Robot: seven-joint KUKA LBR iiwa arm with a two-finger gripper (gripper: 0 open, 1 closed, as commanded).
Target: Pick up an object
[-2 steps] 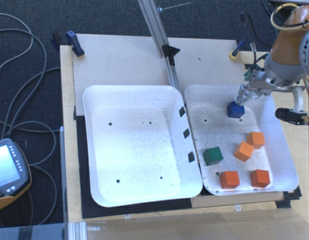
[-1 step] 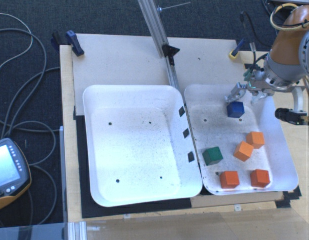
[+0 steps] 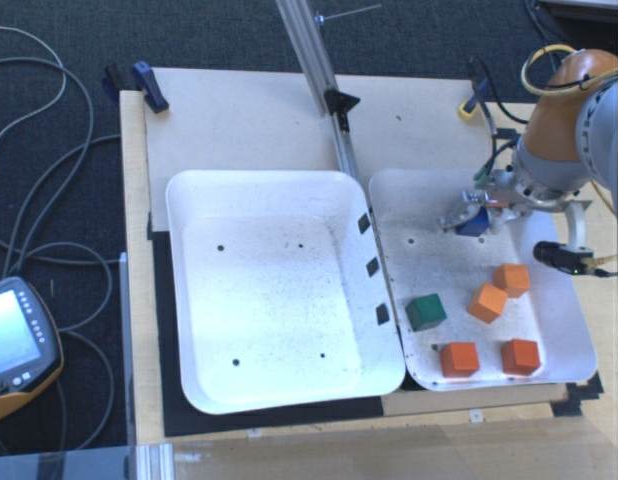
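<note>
Nearest, two orange blocks sit in the right bin beside a green block. Farther in, the gripper hangs over a blue object; whether its fingers clasp it, I cannot tell. Probably nothing is lifted yet.

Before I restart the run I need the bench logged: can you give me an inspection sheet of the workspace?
Surface: bench bearing left bin and right bin side by side.
Job's things: right bin holds a green block, four orange blocks and a blue object under the gripper.
Clutter: nothing seen.
Grippers: gripper low over the blue object; hold cannot be told.
Cables: grey cables on the floor at left; yellow cable by the arm.
Surroundings: handheld screen at left, dark carpet.
</note>
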